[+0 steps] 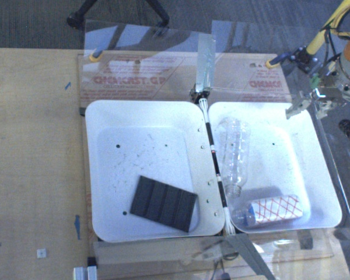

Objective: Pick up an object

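Clear plastic bottle (233,153) lies by right bin's (321,174) inner wall; slippery, may roll away. Gripper (306,101) w/ fingers: state I cannot tell.

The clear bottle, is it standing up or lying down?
Lying down. The clear bottle rests on its side along the right bin's left wall, its cap end toward the near edge.

Two white bins on a wooden bench, seen from above

The left bin (105,121) holds a dark ribbed rectangular block (163,203) at the frame's lower centre. In the right bin (315,162), a clear plastic bottle (233,153) lies along the left wall, and a bottle with a red-and-white lattice label (274,210) lies along the bottom wall. Robot hardware with yellow cable (329,69) sits at the upper right.
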`<act>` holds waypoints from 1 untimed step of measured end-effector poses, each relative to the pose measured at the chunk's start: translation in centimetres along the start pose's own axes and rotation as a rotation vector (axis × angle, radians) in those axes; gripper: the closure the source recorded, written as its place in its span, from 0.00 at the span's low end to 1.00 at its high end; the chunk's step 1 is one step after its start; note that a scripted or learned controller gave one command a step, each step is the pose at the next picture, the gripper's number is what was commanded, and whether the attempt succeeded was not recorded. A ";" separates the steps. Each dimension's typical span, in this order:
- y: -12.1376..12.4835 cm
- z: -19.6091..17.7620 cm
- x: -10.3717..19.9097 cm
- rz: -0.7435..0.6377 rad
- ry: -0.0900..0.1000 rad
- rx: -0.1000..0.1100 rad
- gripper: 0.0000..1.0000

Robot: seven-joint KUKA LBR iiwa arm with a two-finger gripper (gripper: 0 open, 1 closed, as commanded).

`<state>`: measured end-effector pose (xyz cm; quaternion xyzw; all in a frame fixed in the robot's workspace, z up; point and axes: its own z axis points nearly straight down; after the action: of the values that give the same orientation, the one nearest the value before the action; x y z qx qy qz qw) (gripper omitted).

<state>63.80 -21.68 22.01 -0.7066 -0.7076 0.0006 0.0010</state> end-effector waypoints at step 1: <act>-6.7 5.9 -0.7 0.005 -0.001 0.000 0.00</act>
<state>57.10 -22.43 16.17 -0.7084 -0.7058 0.0008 0.0007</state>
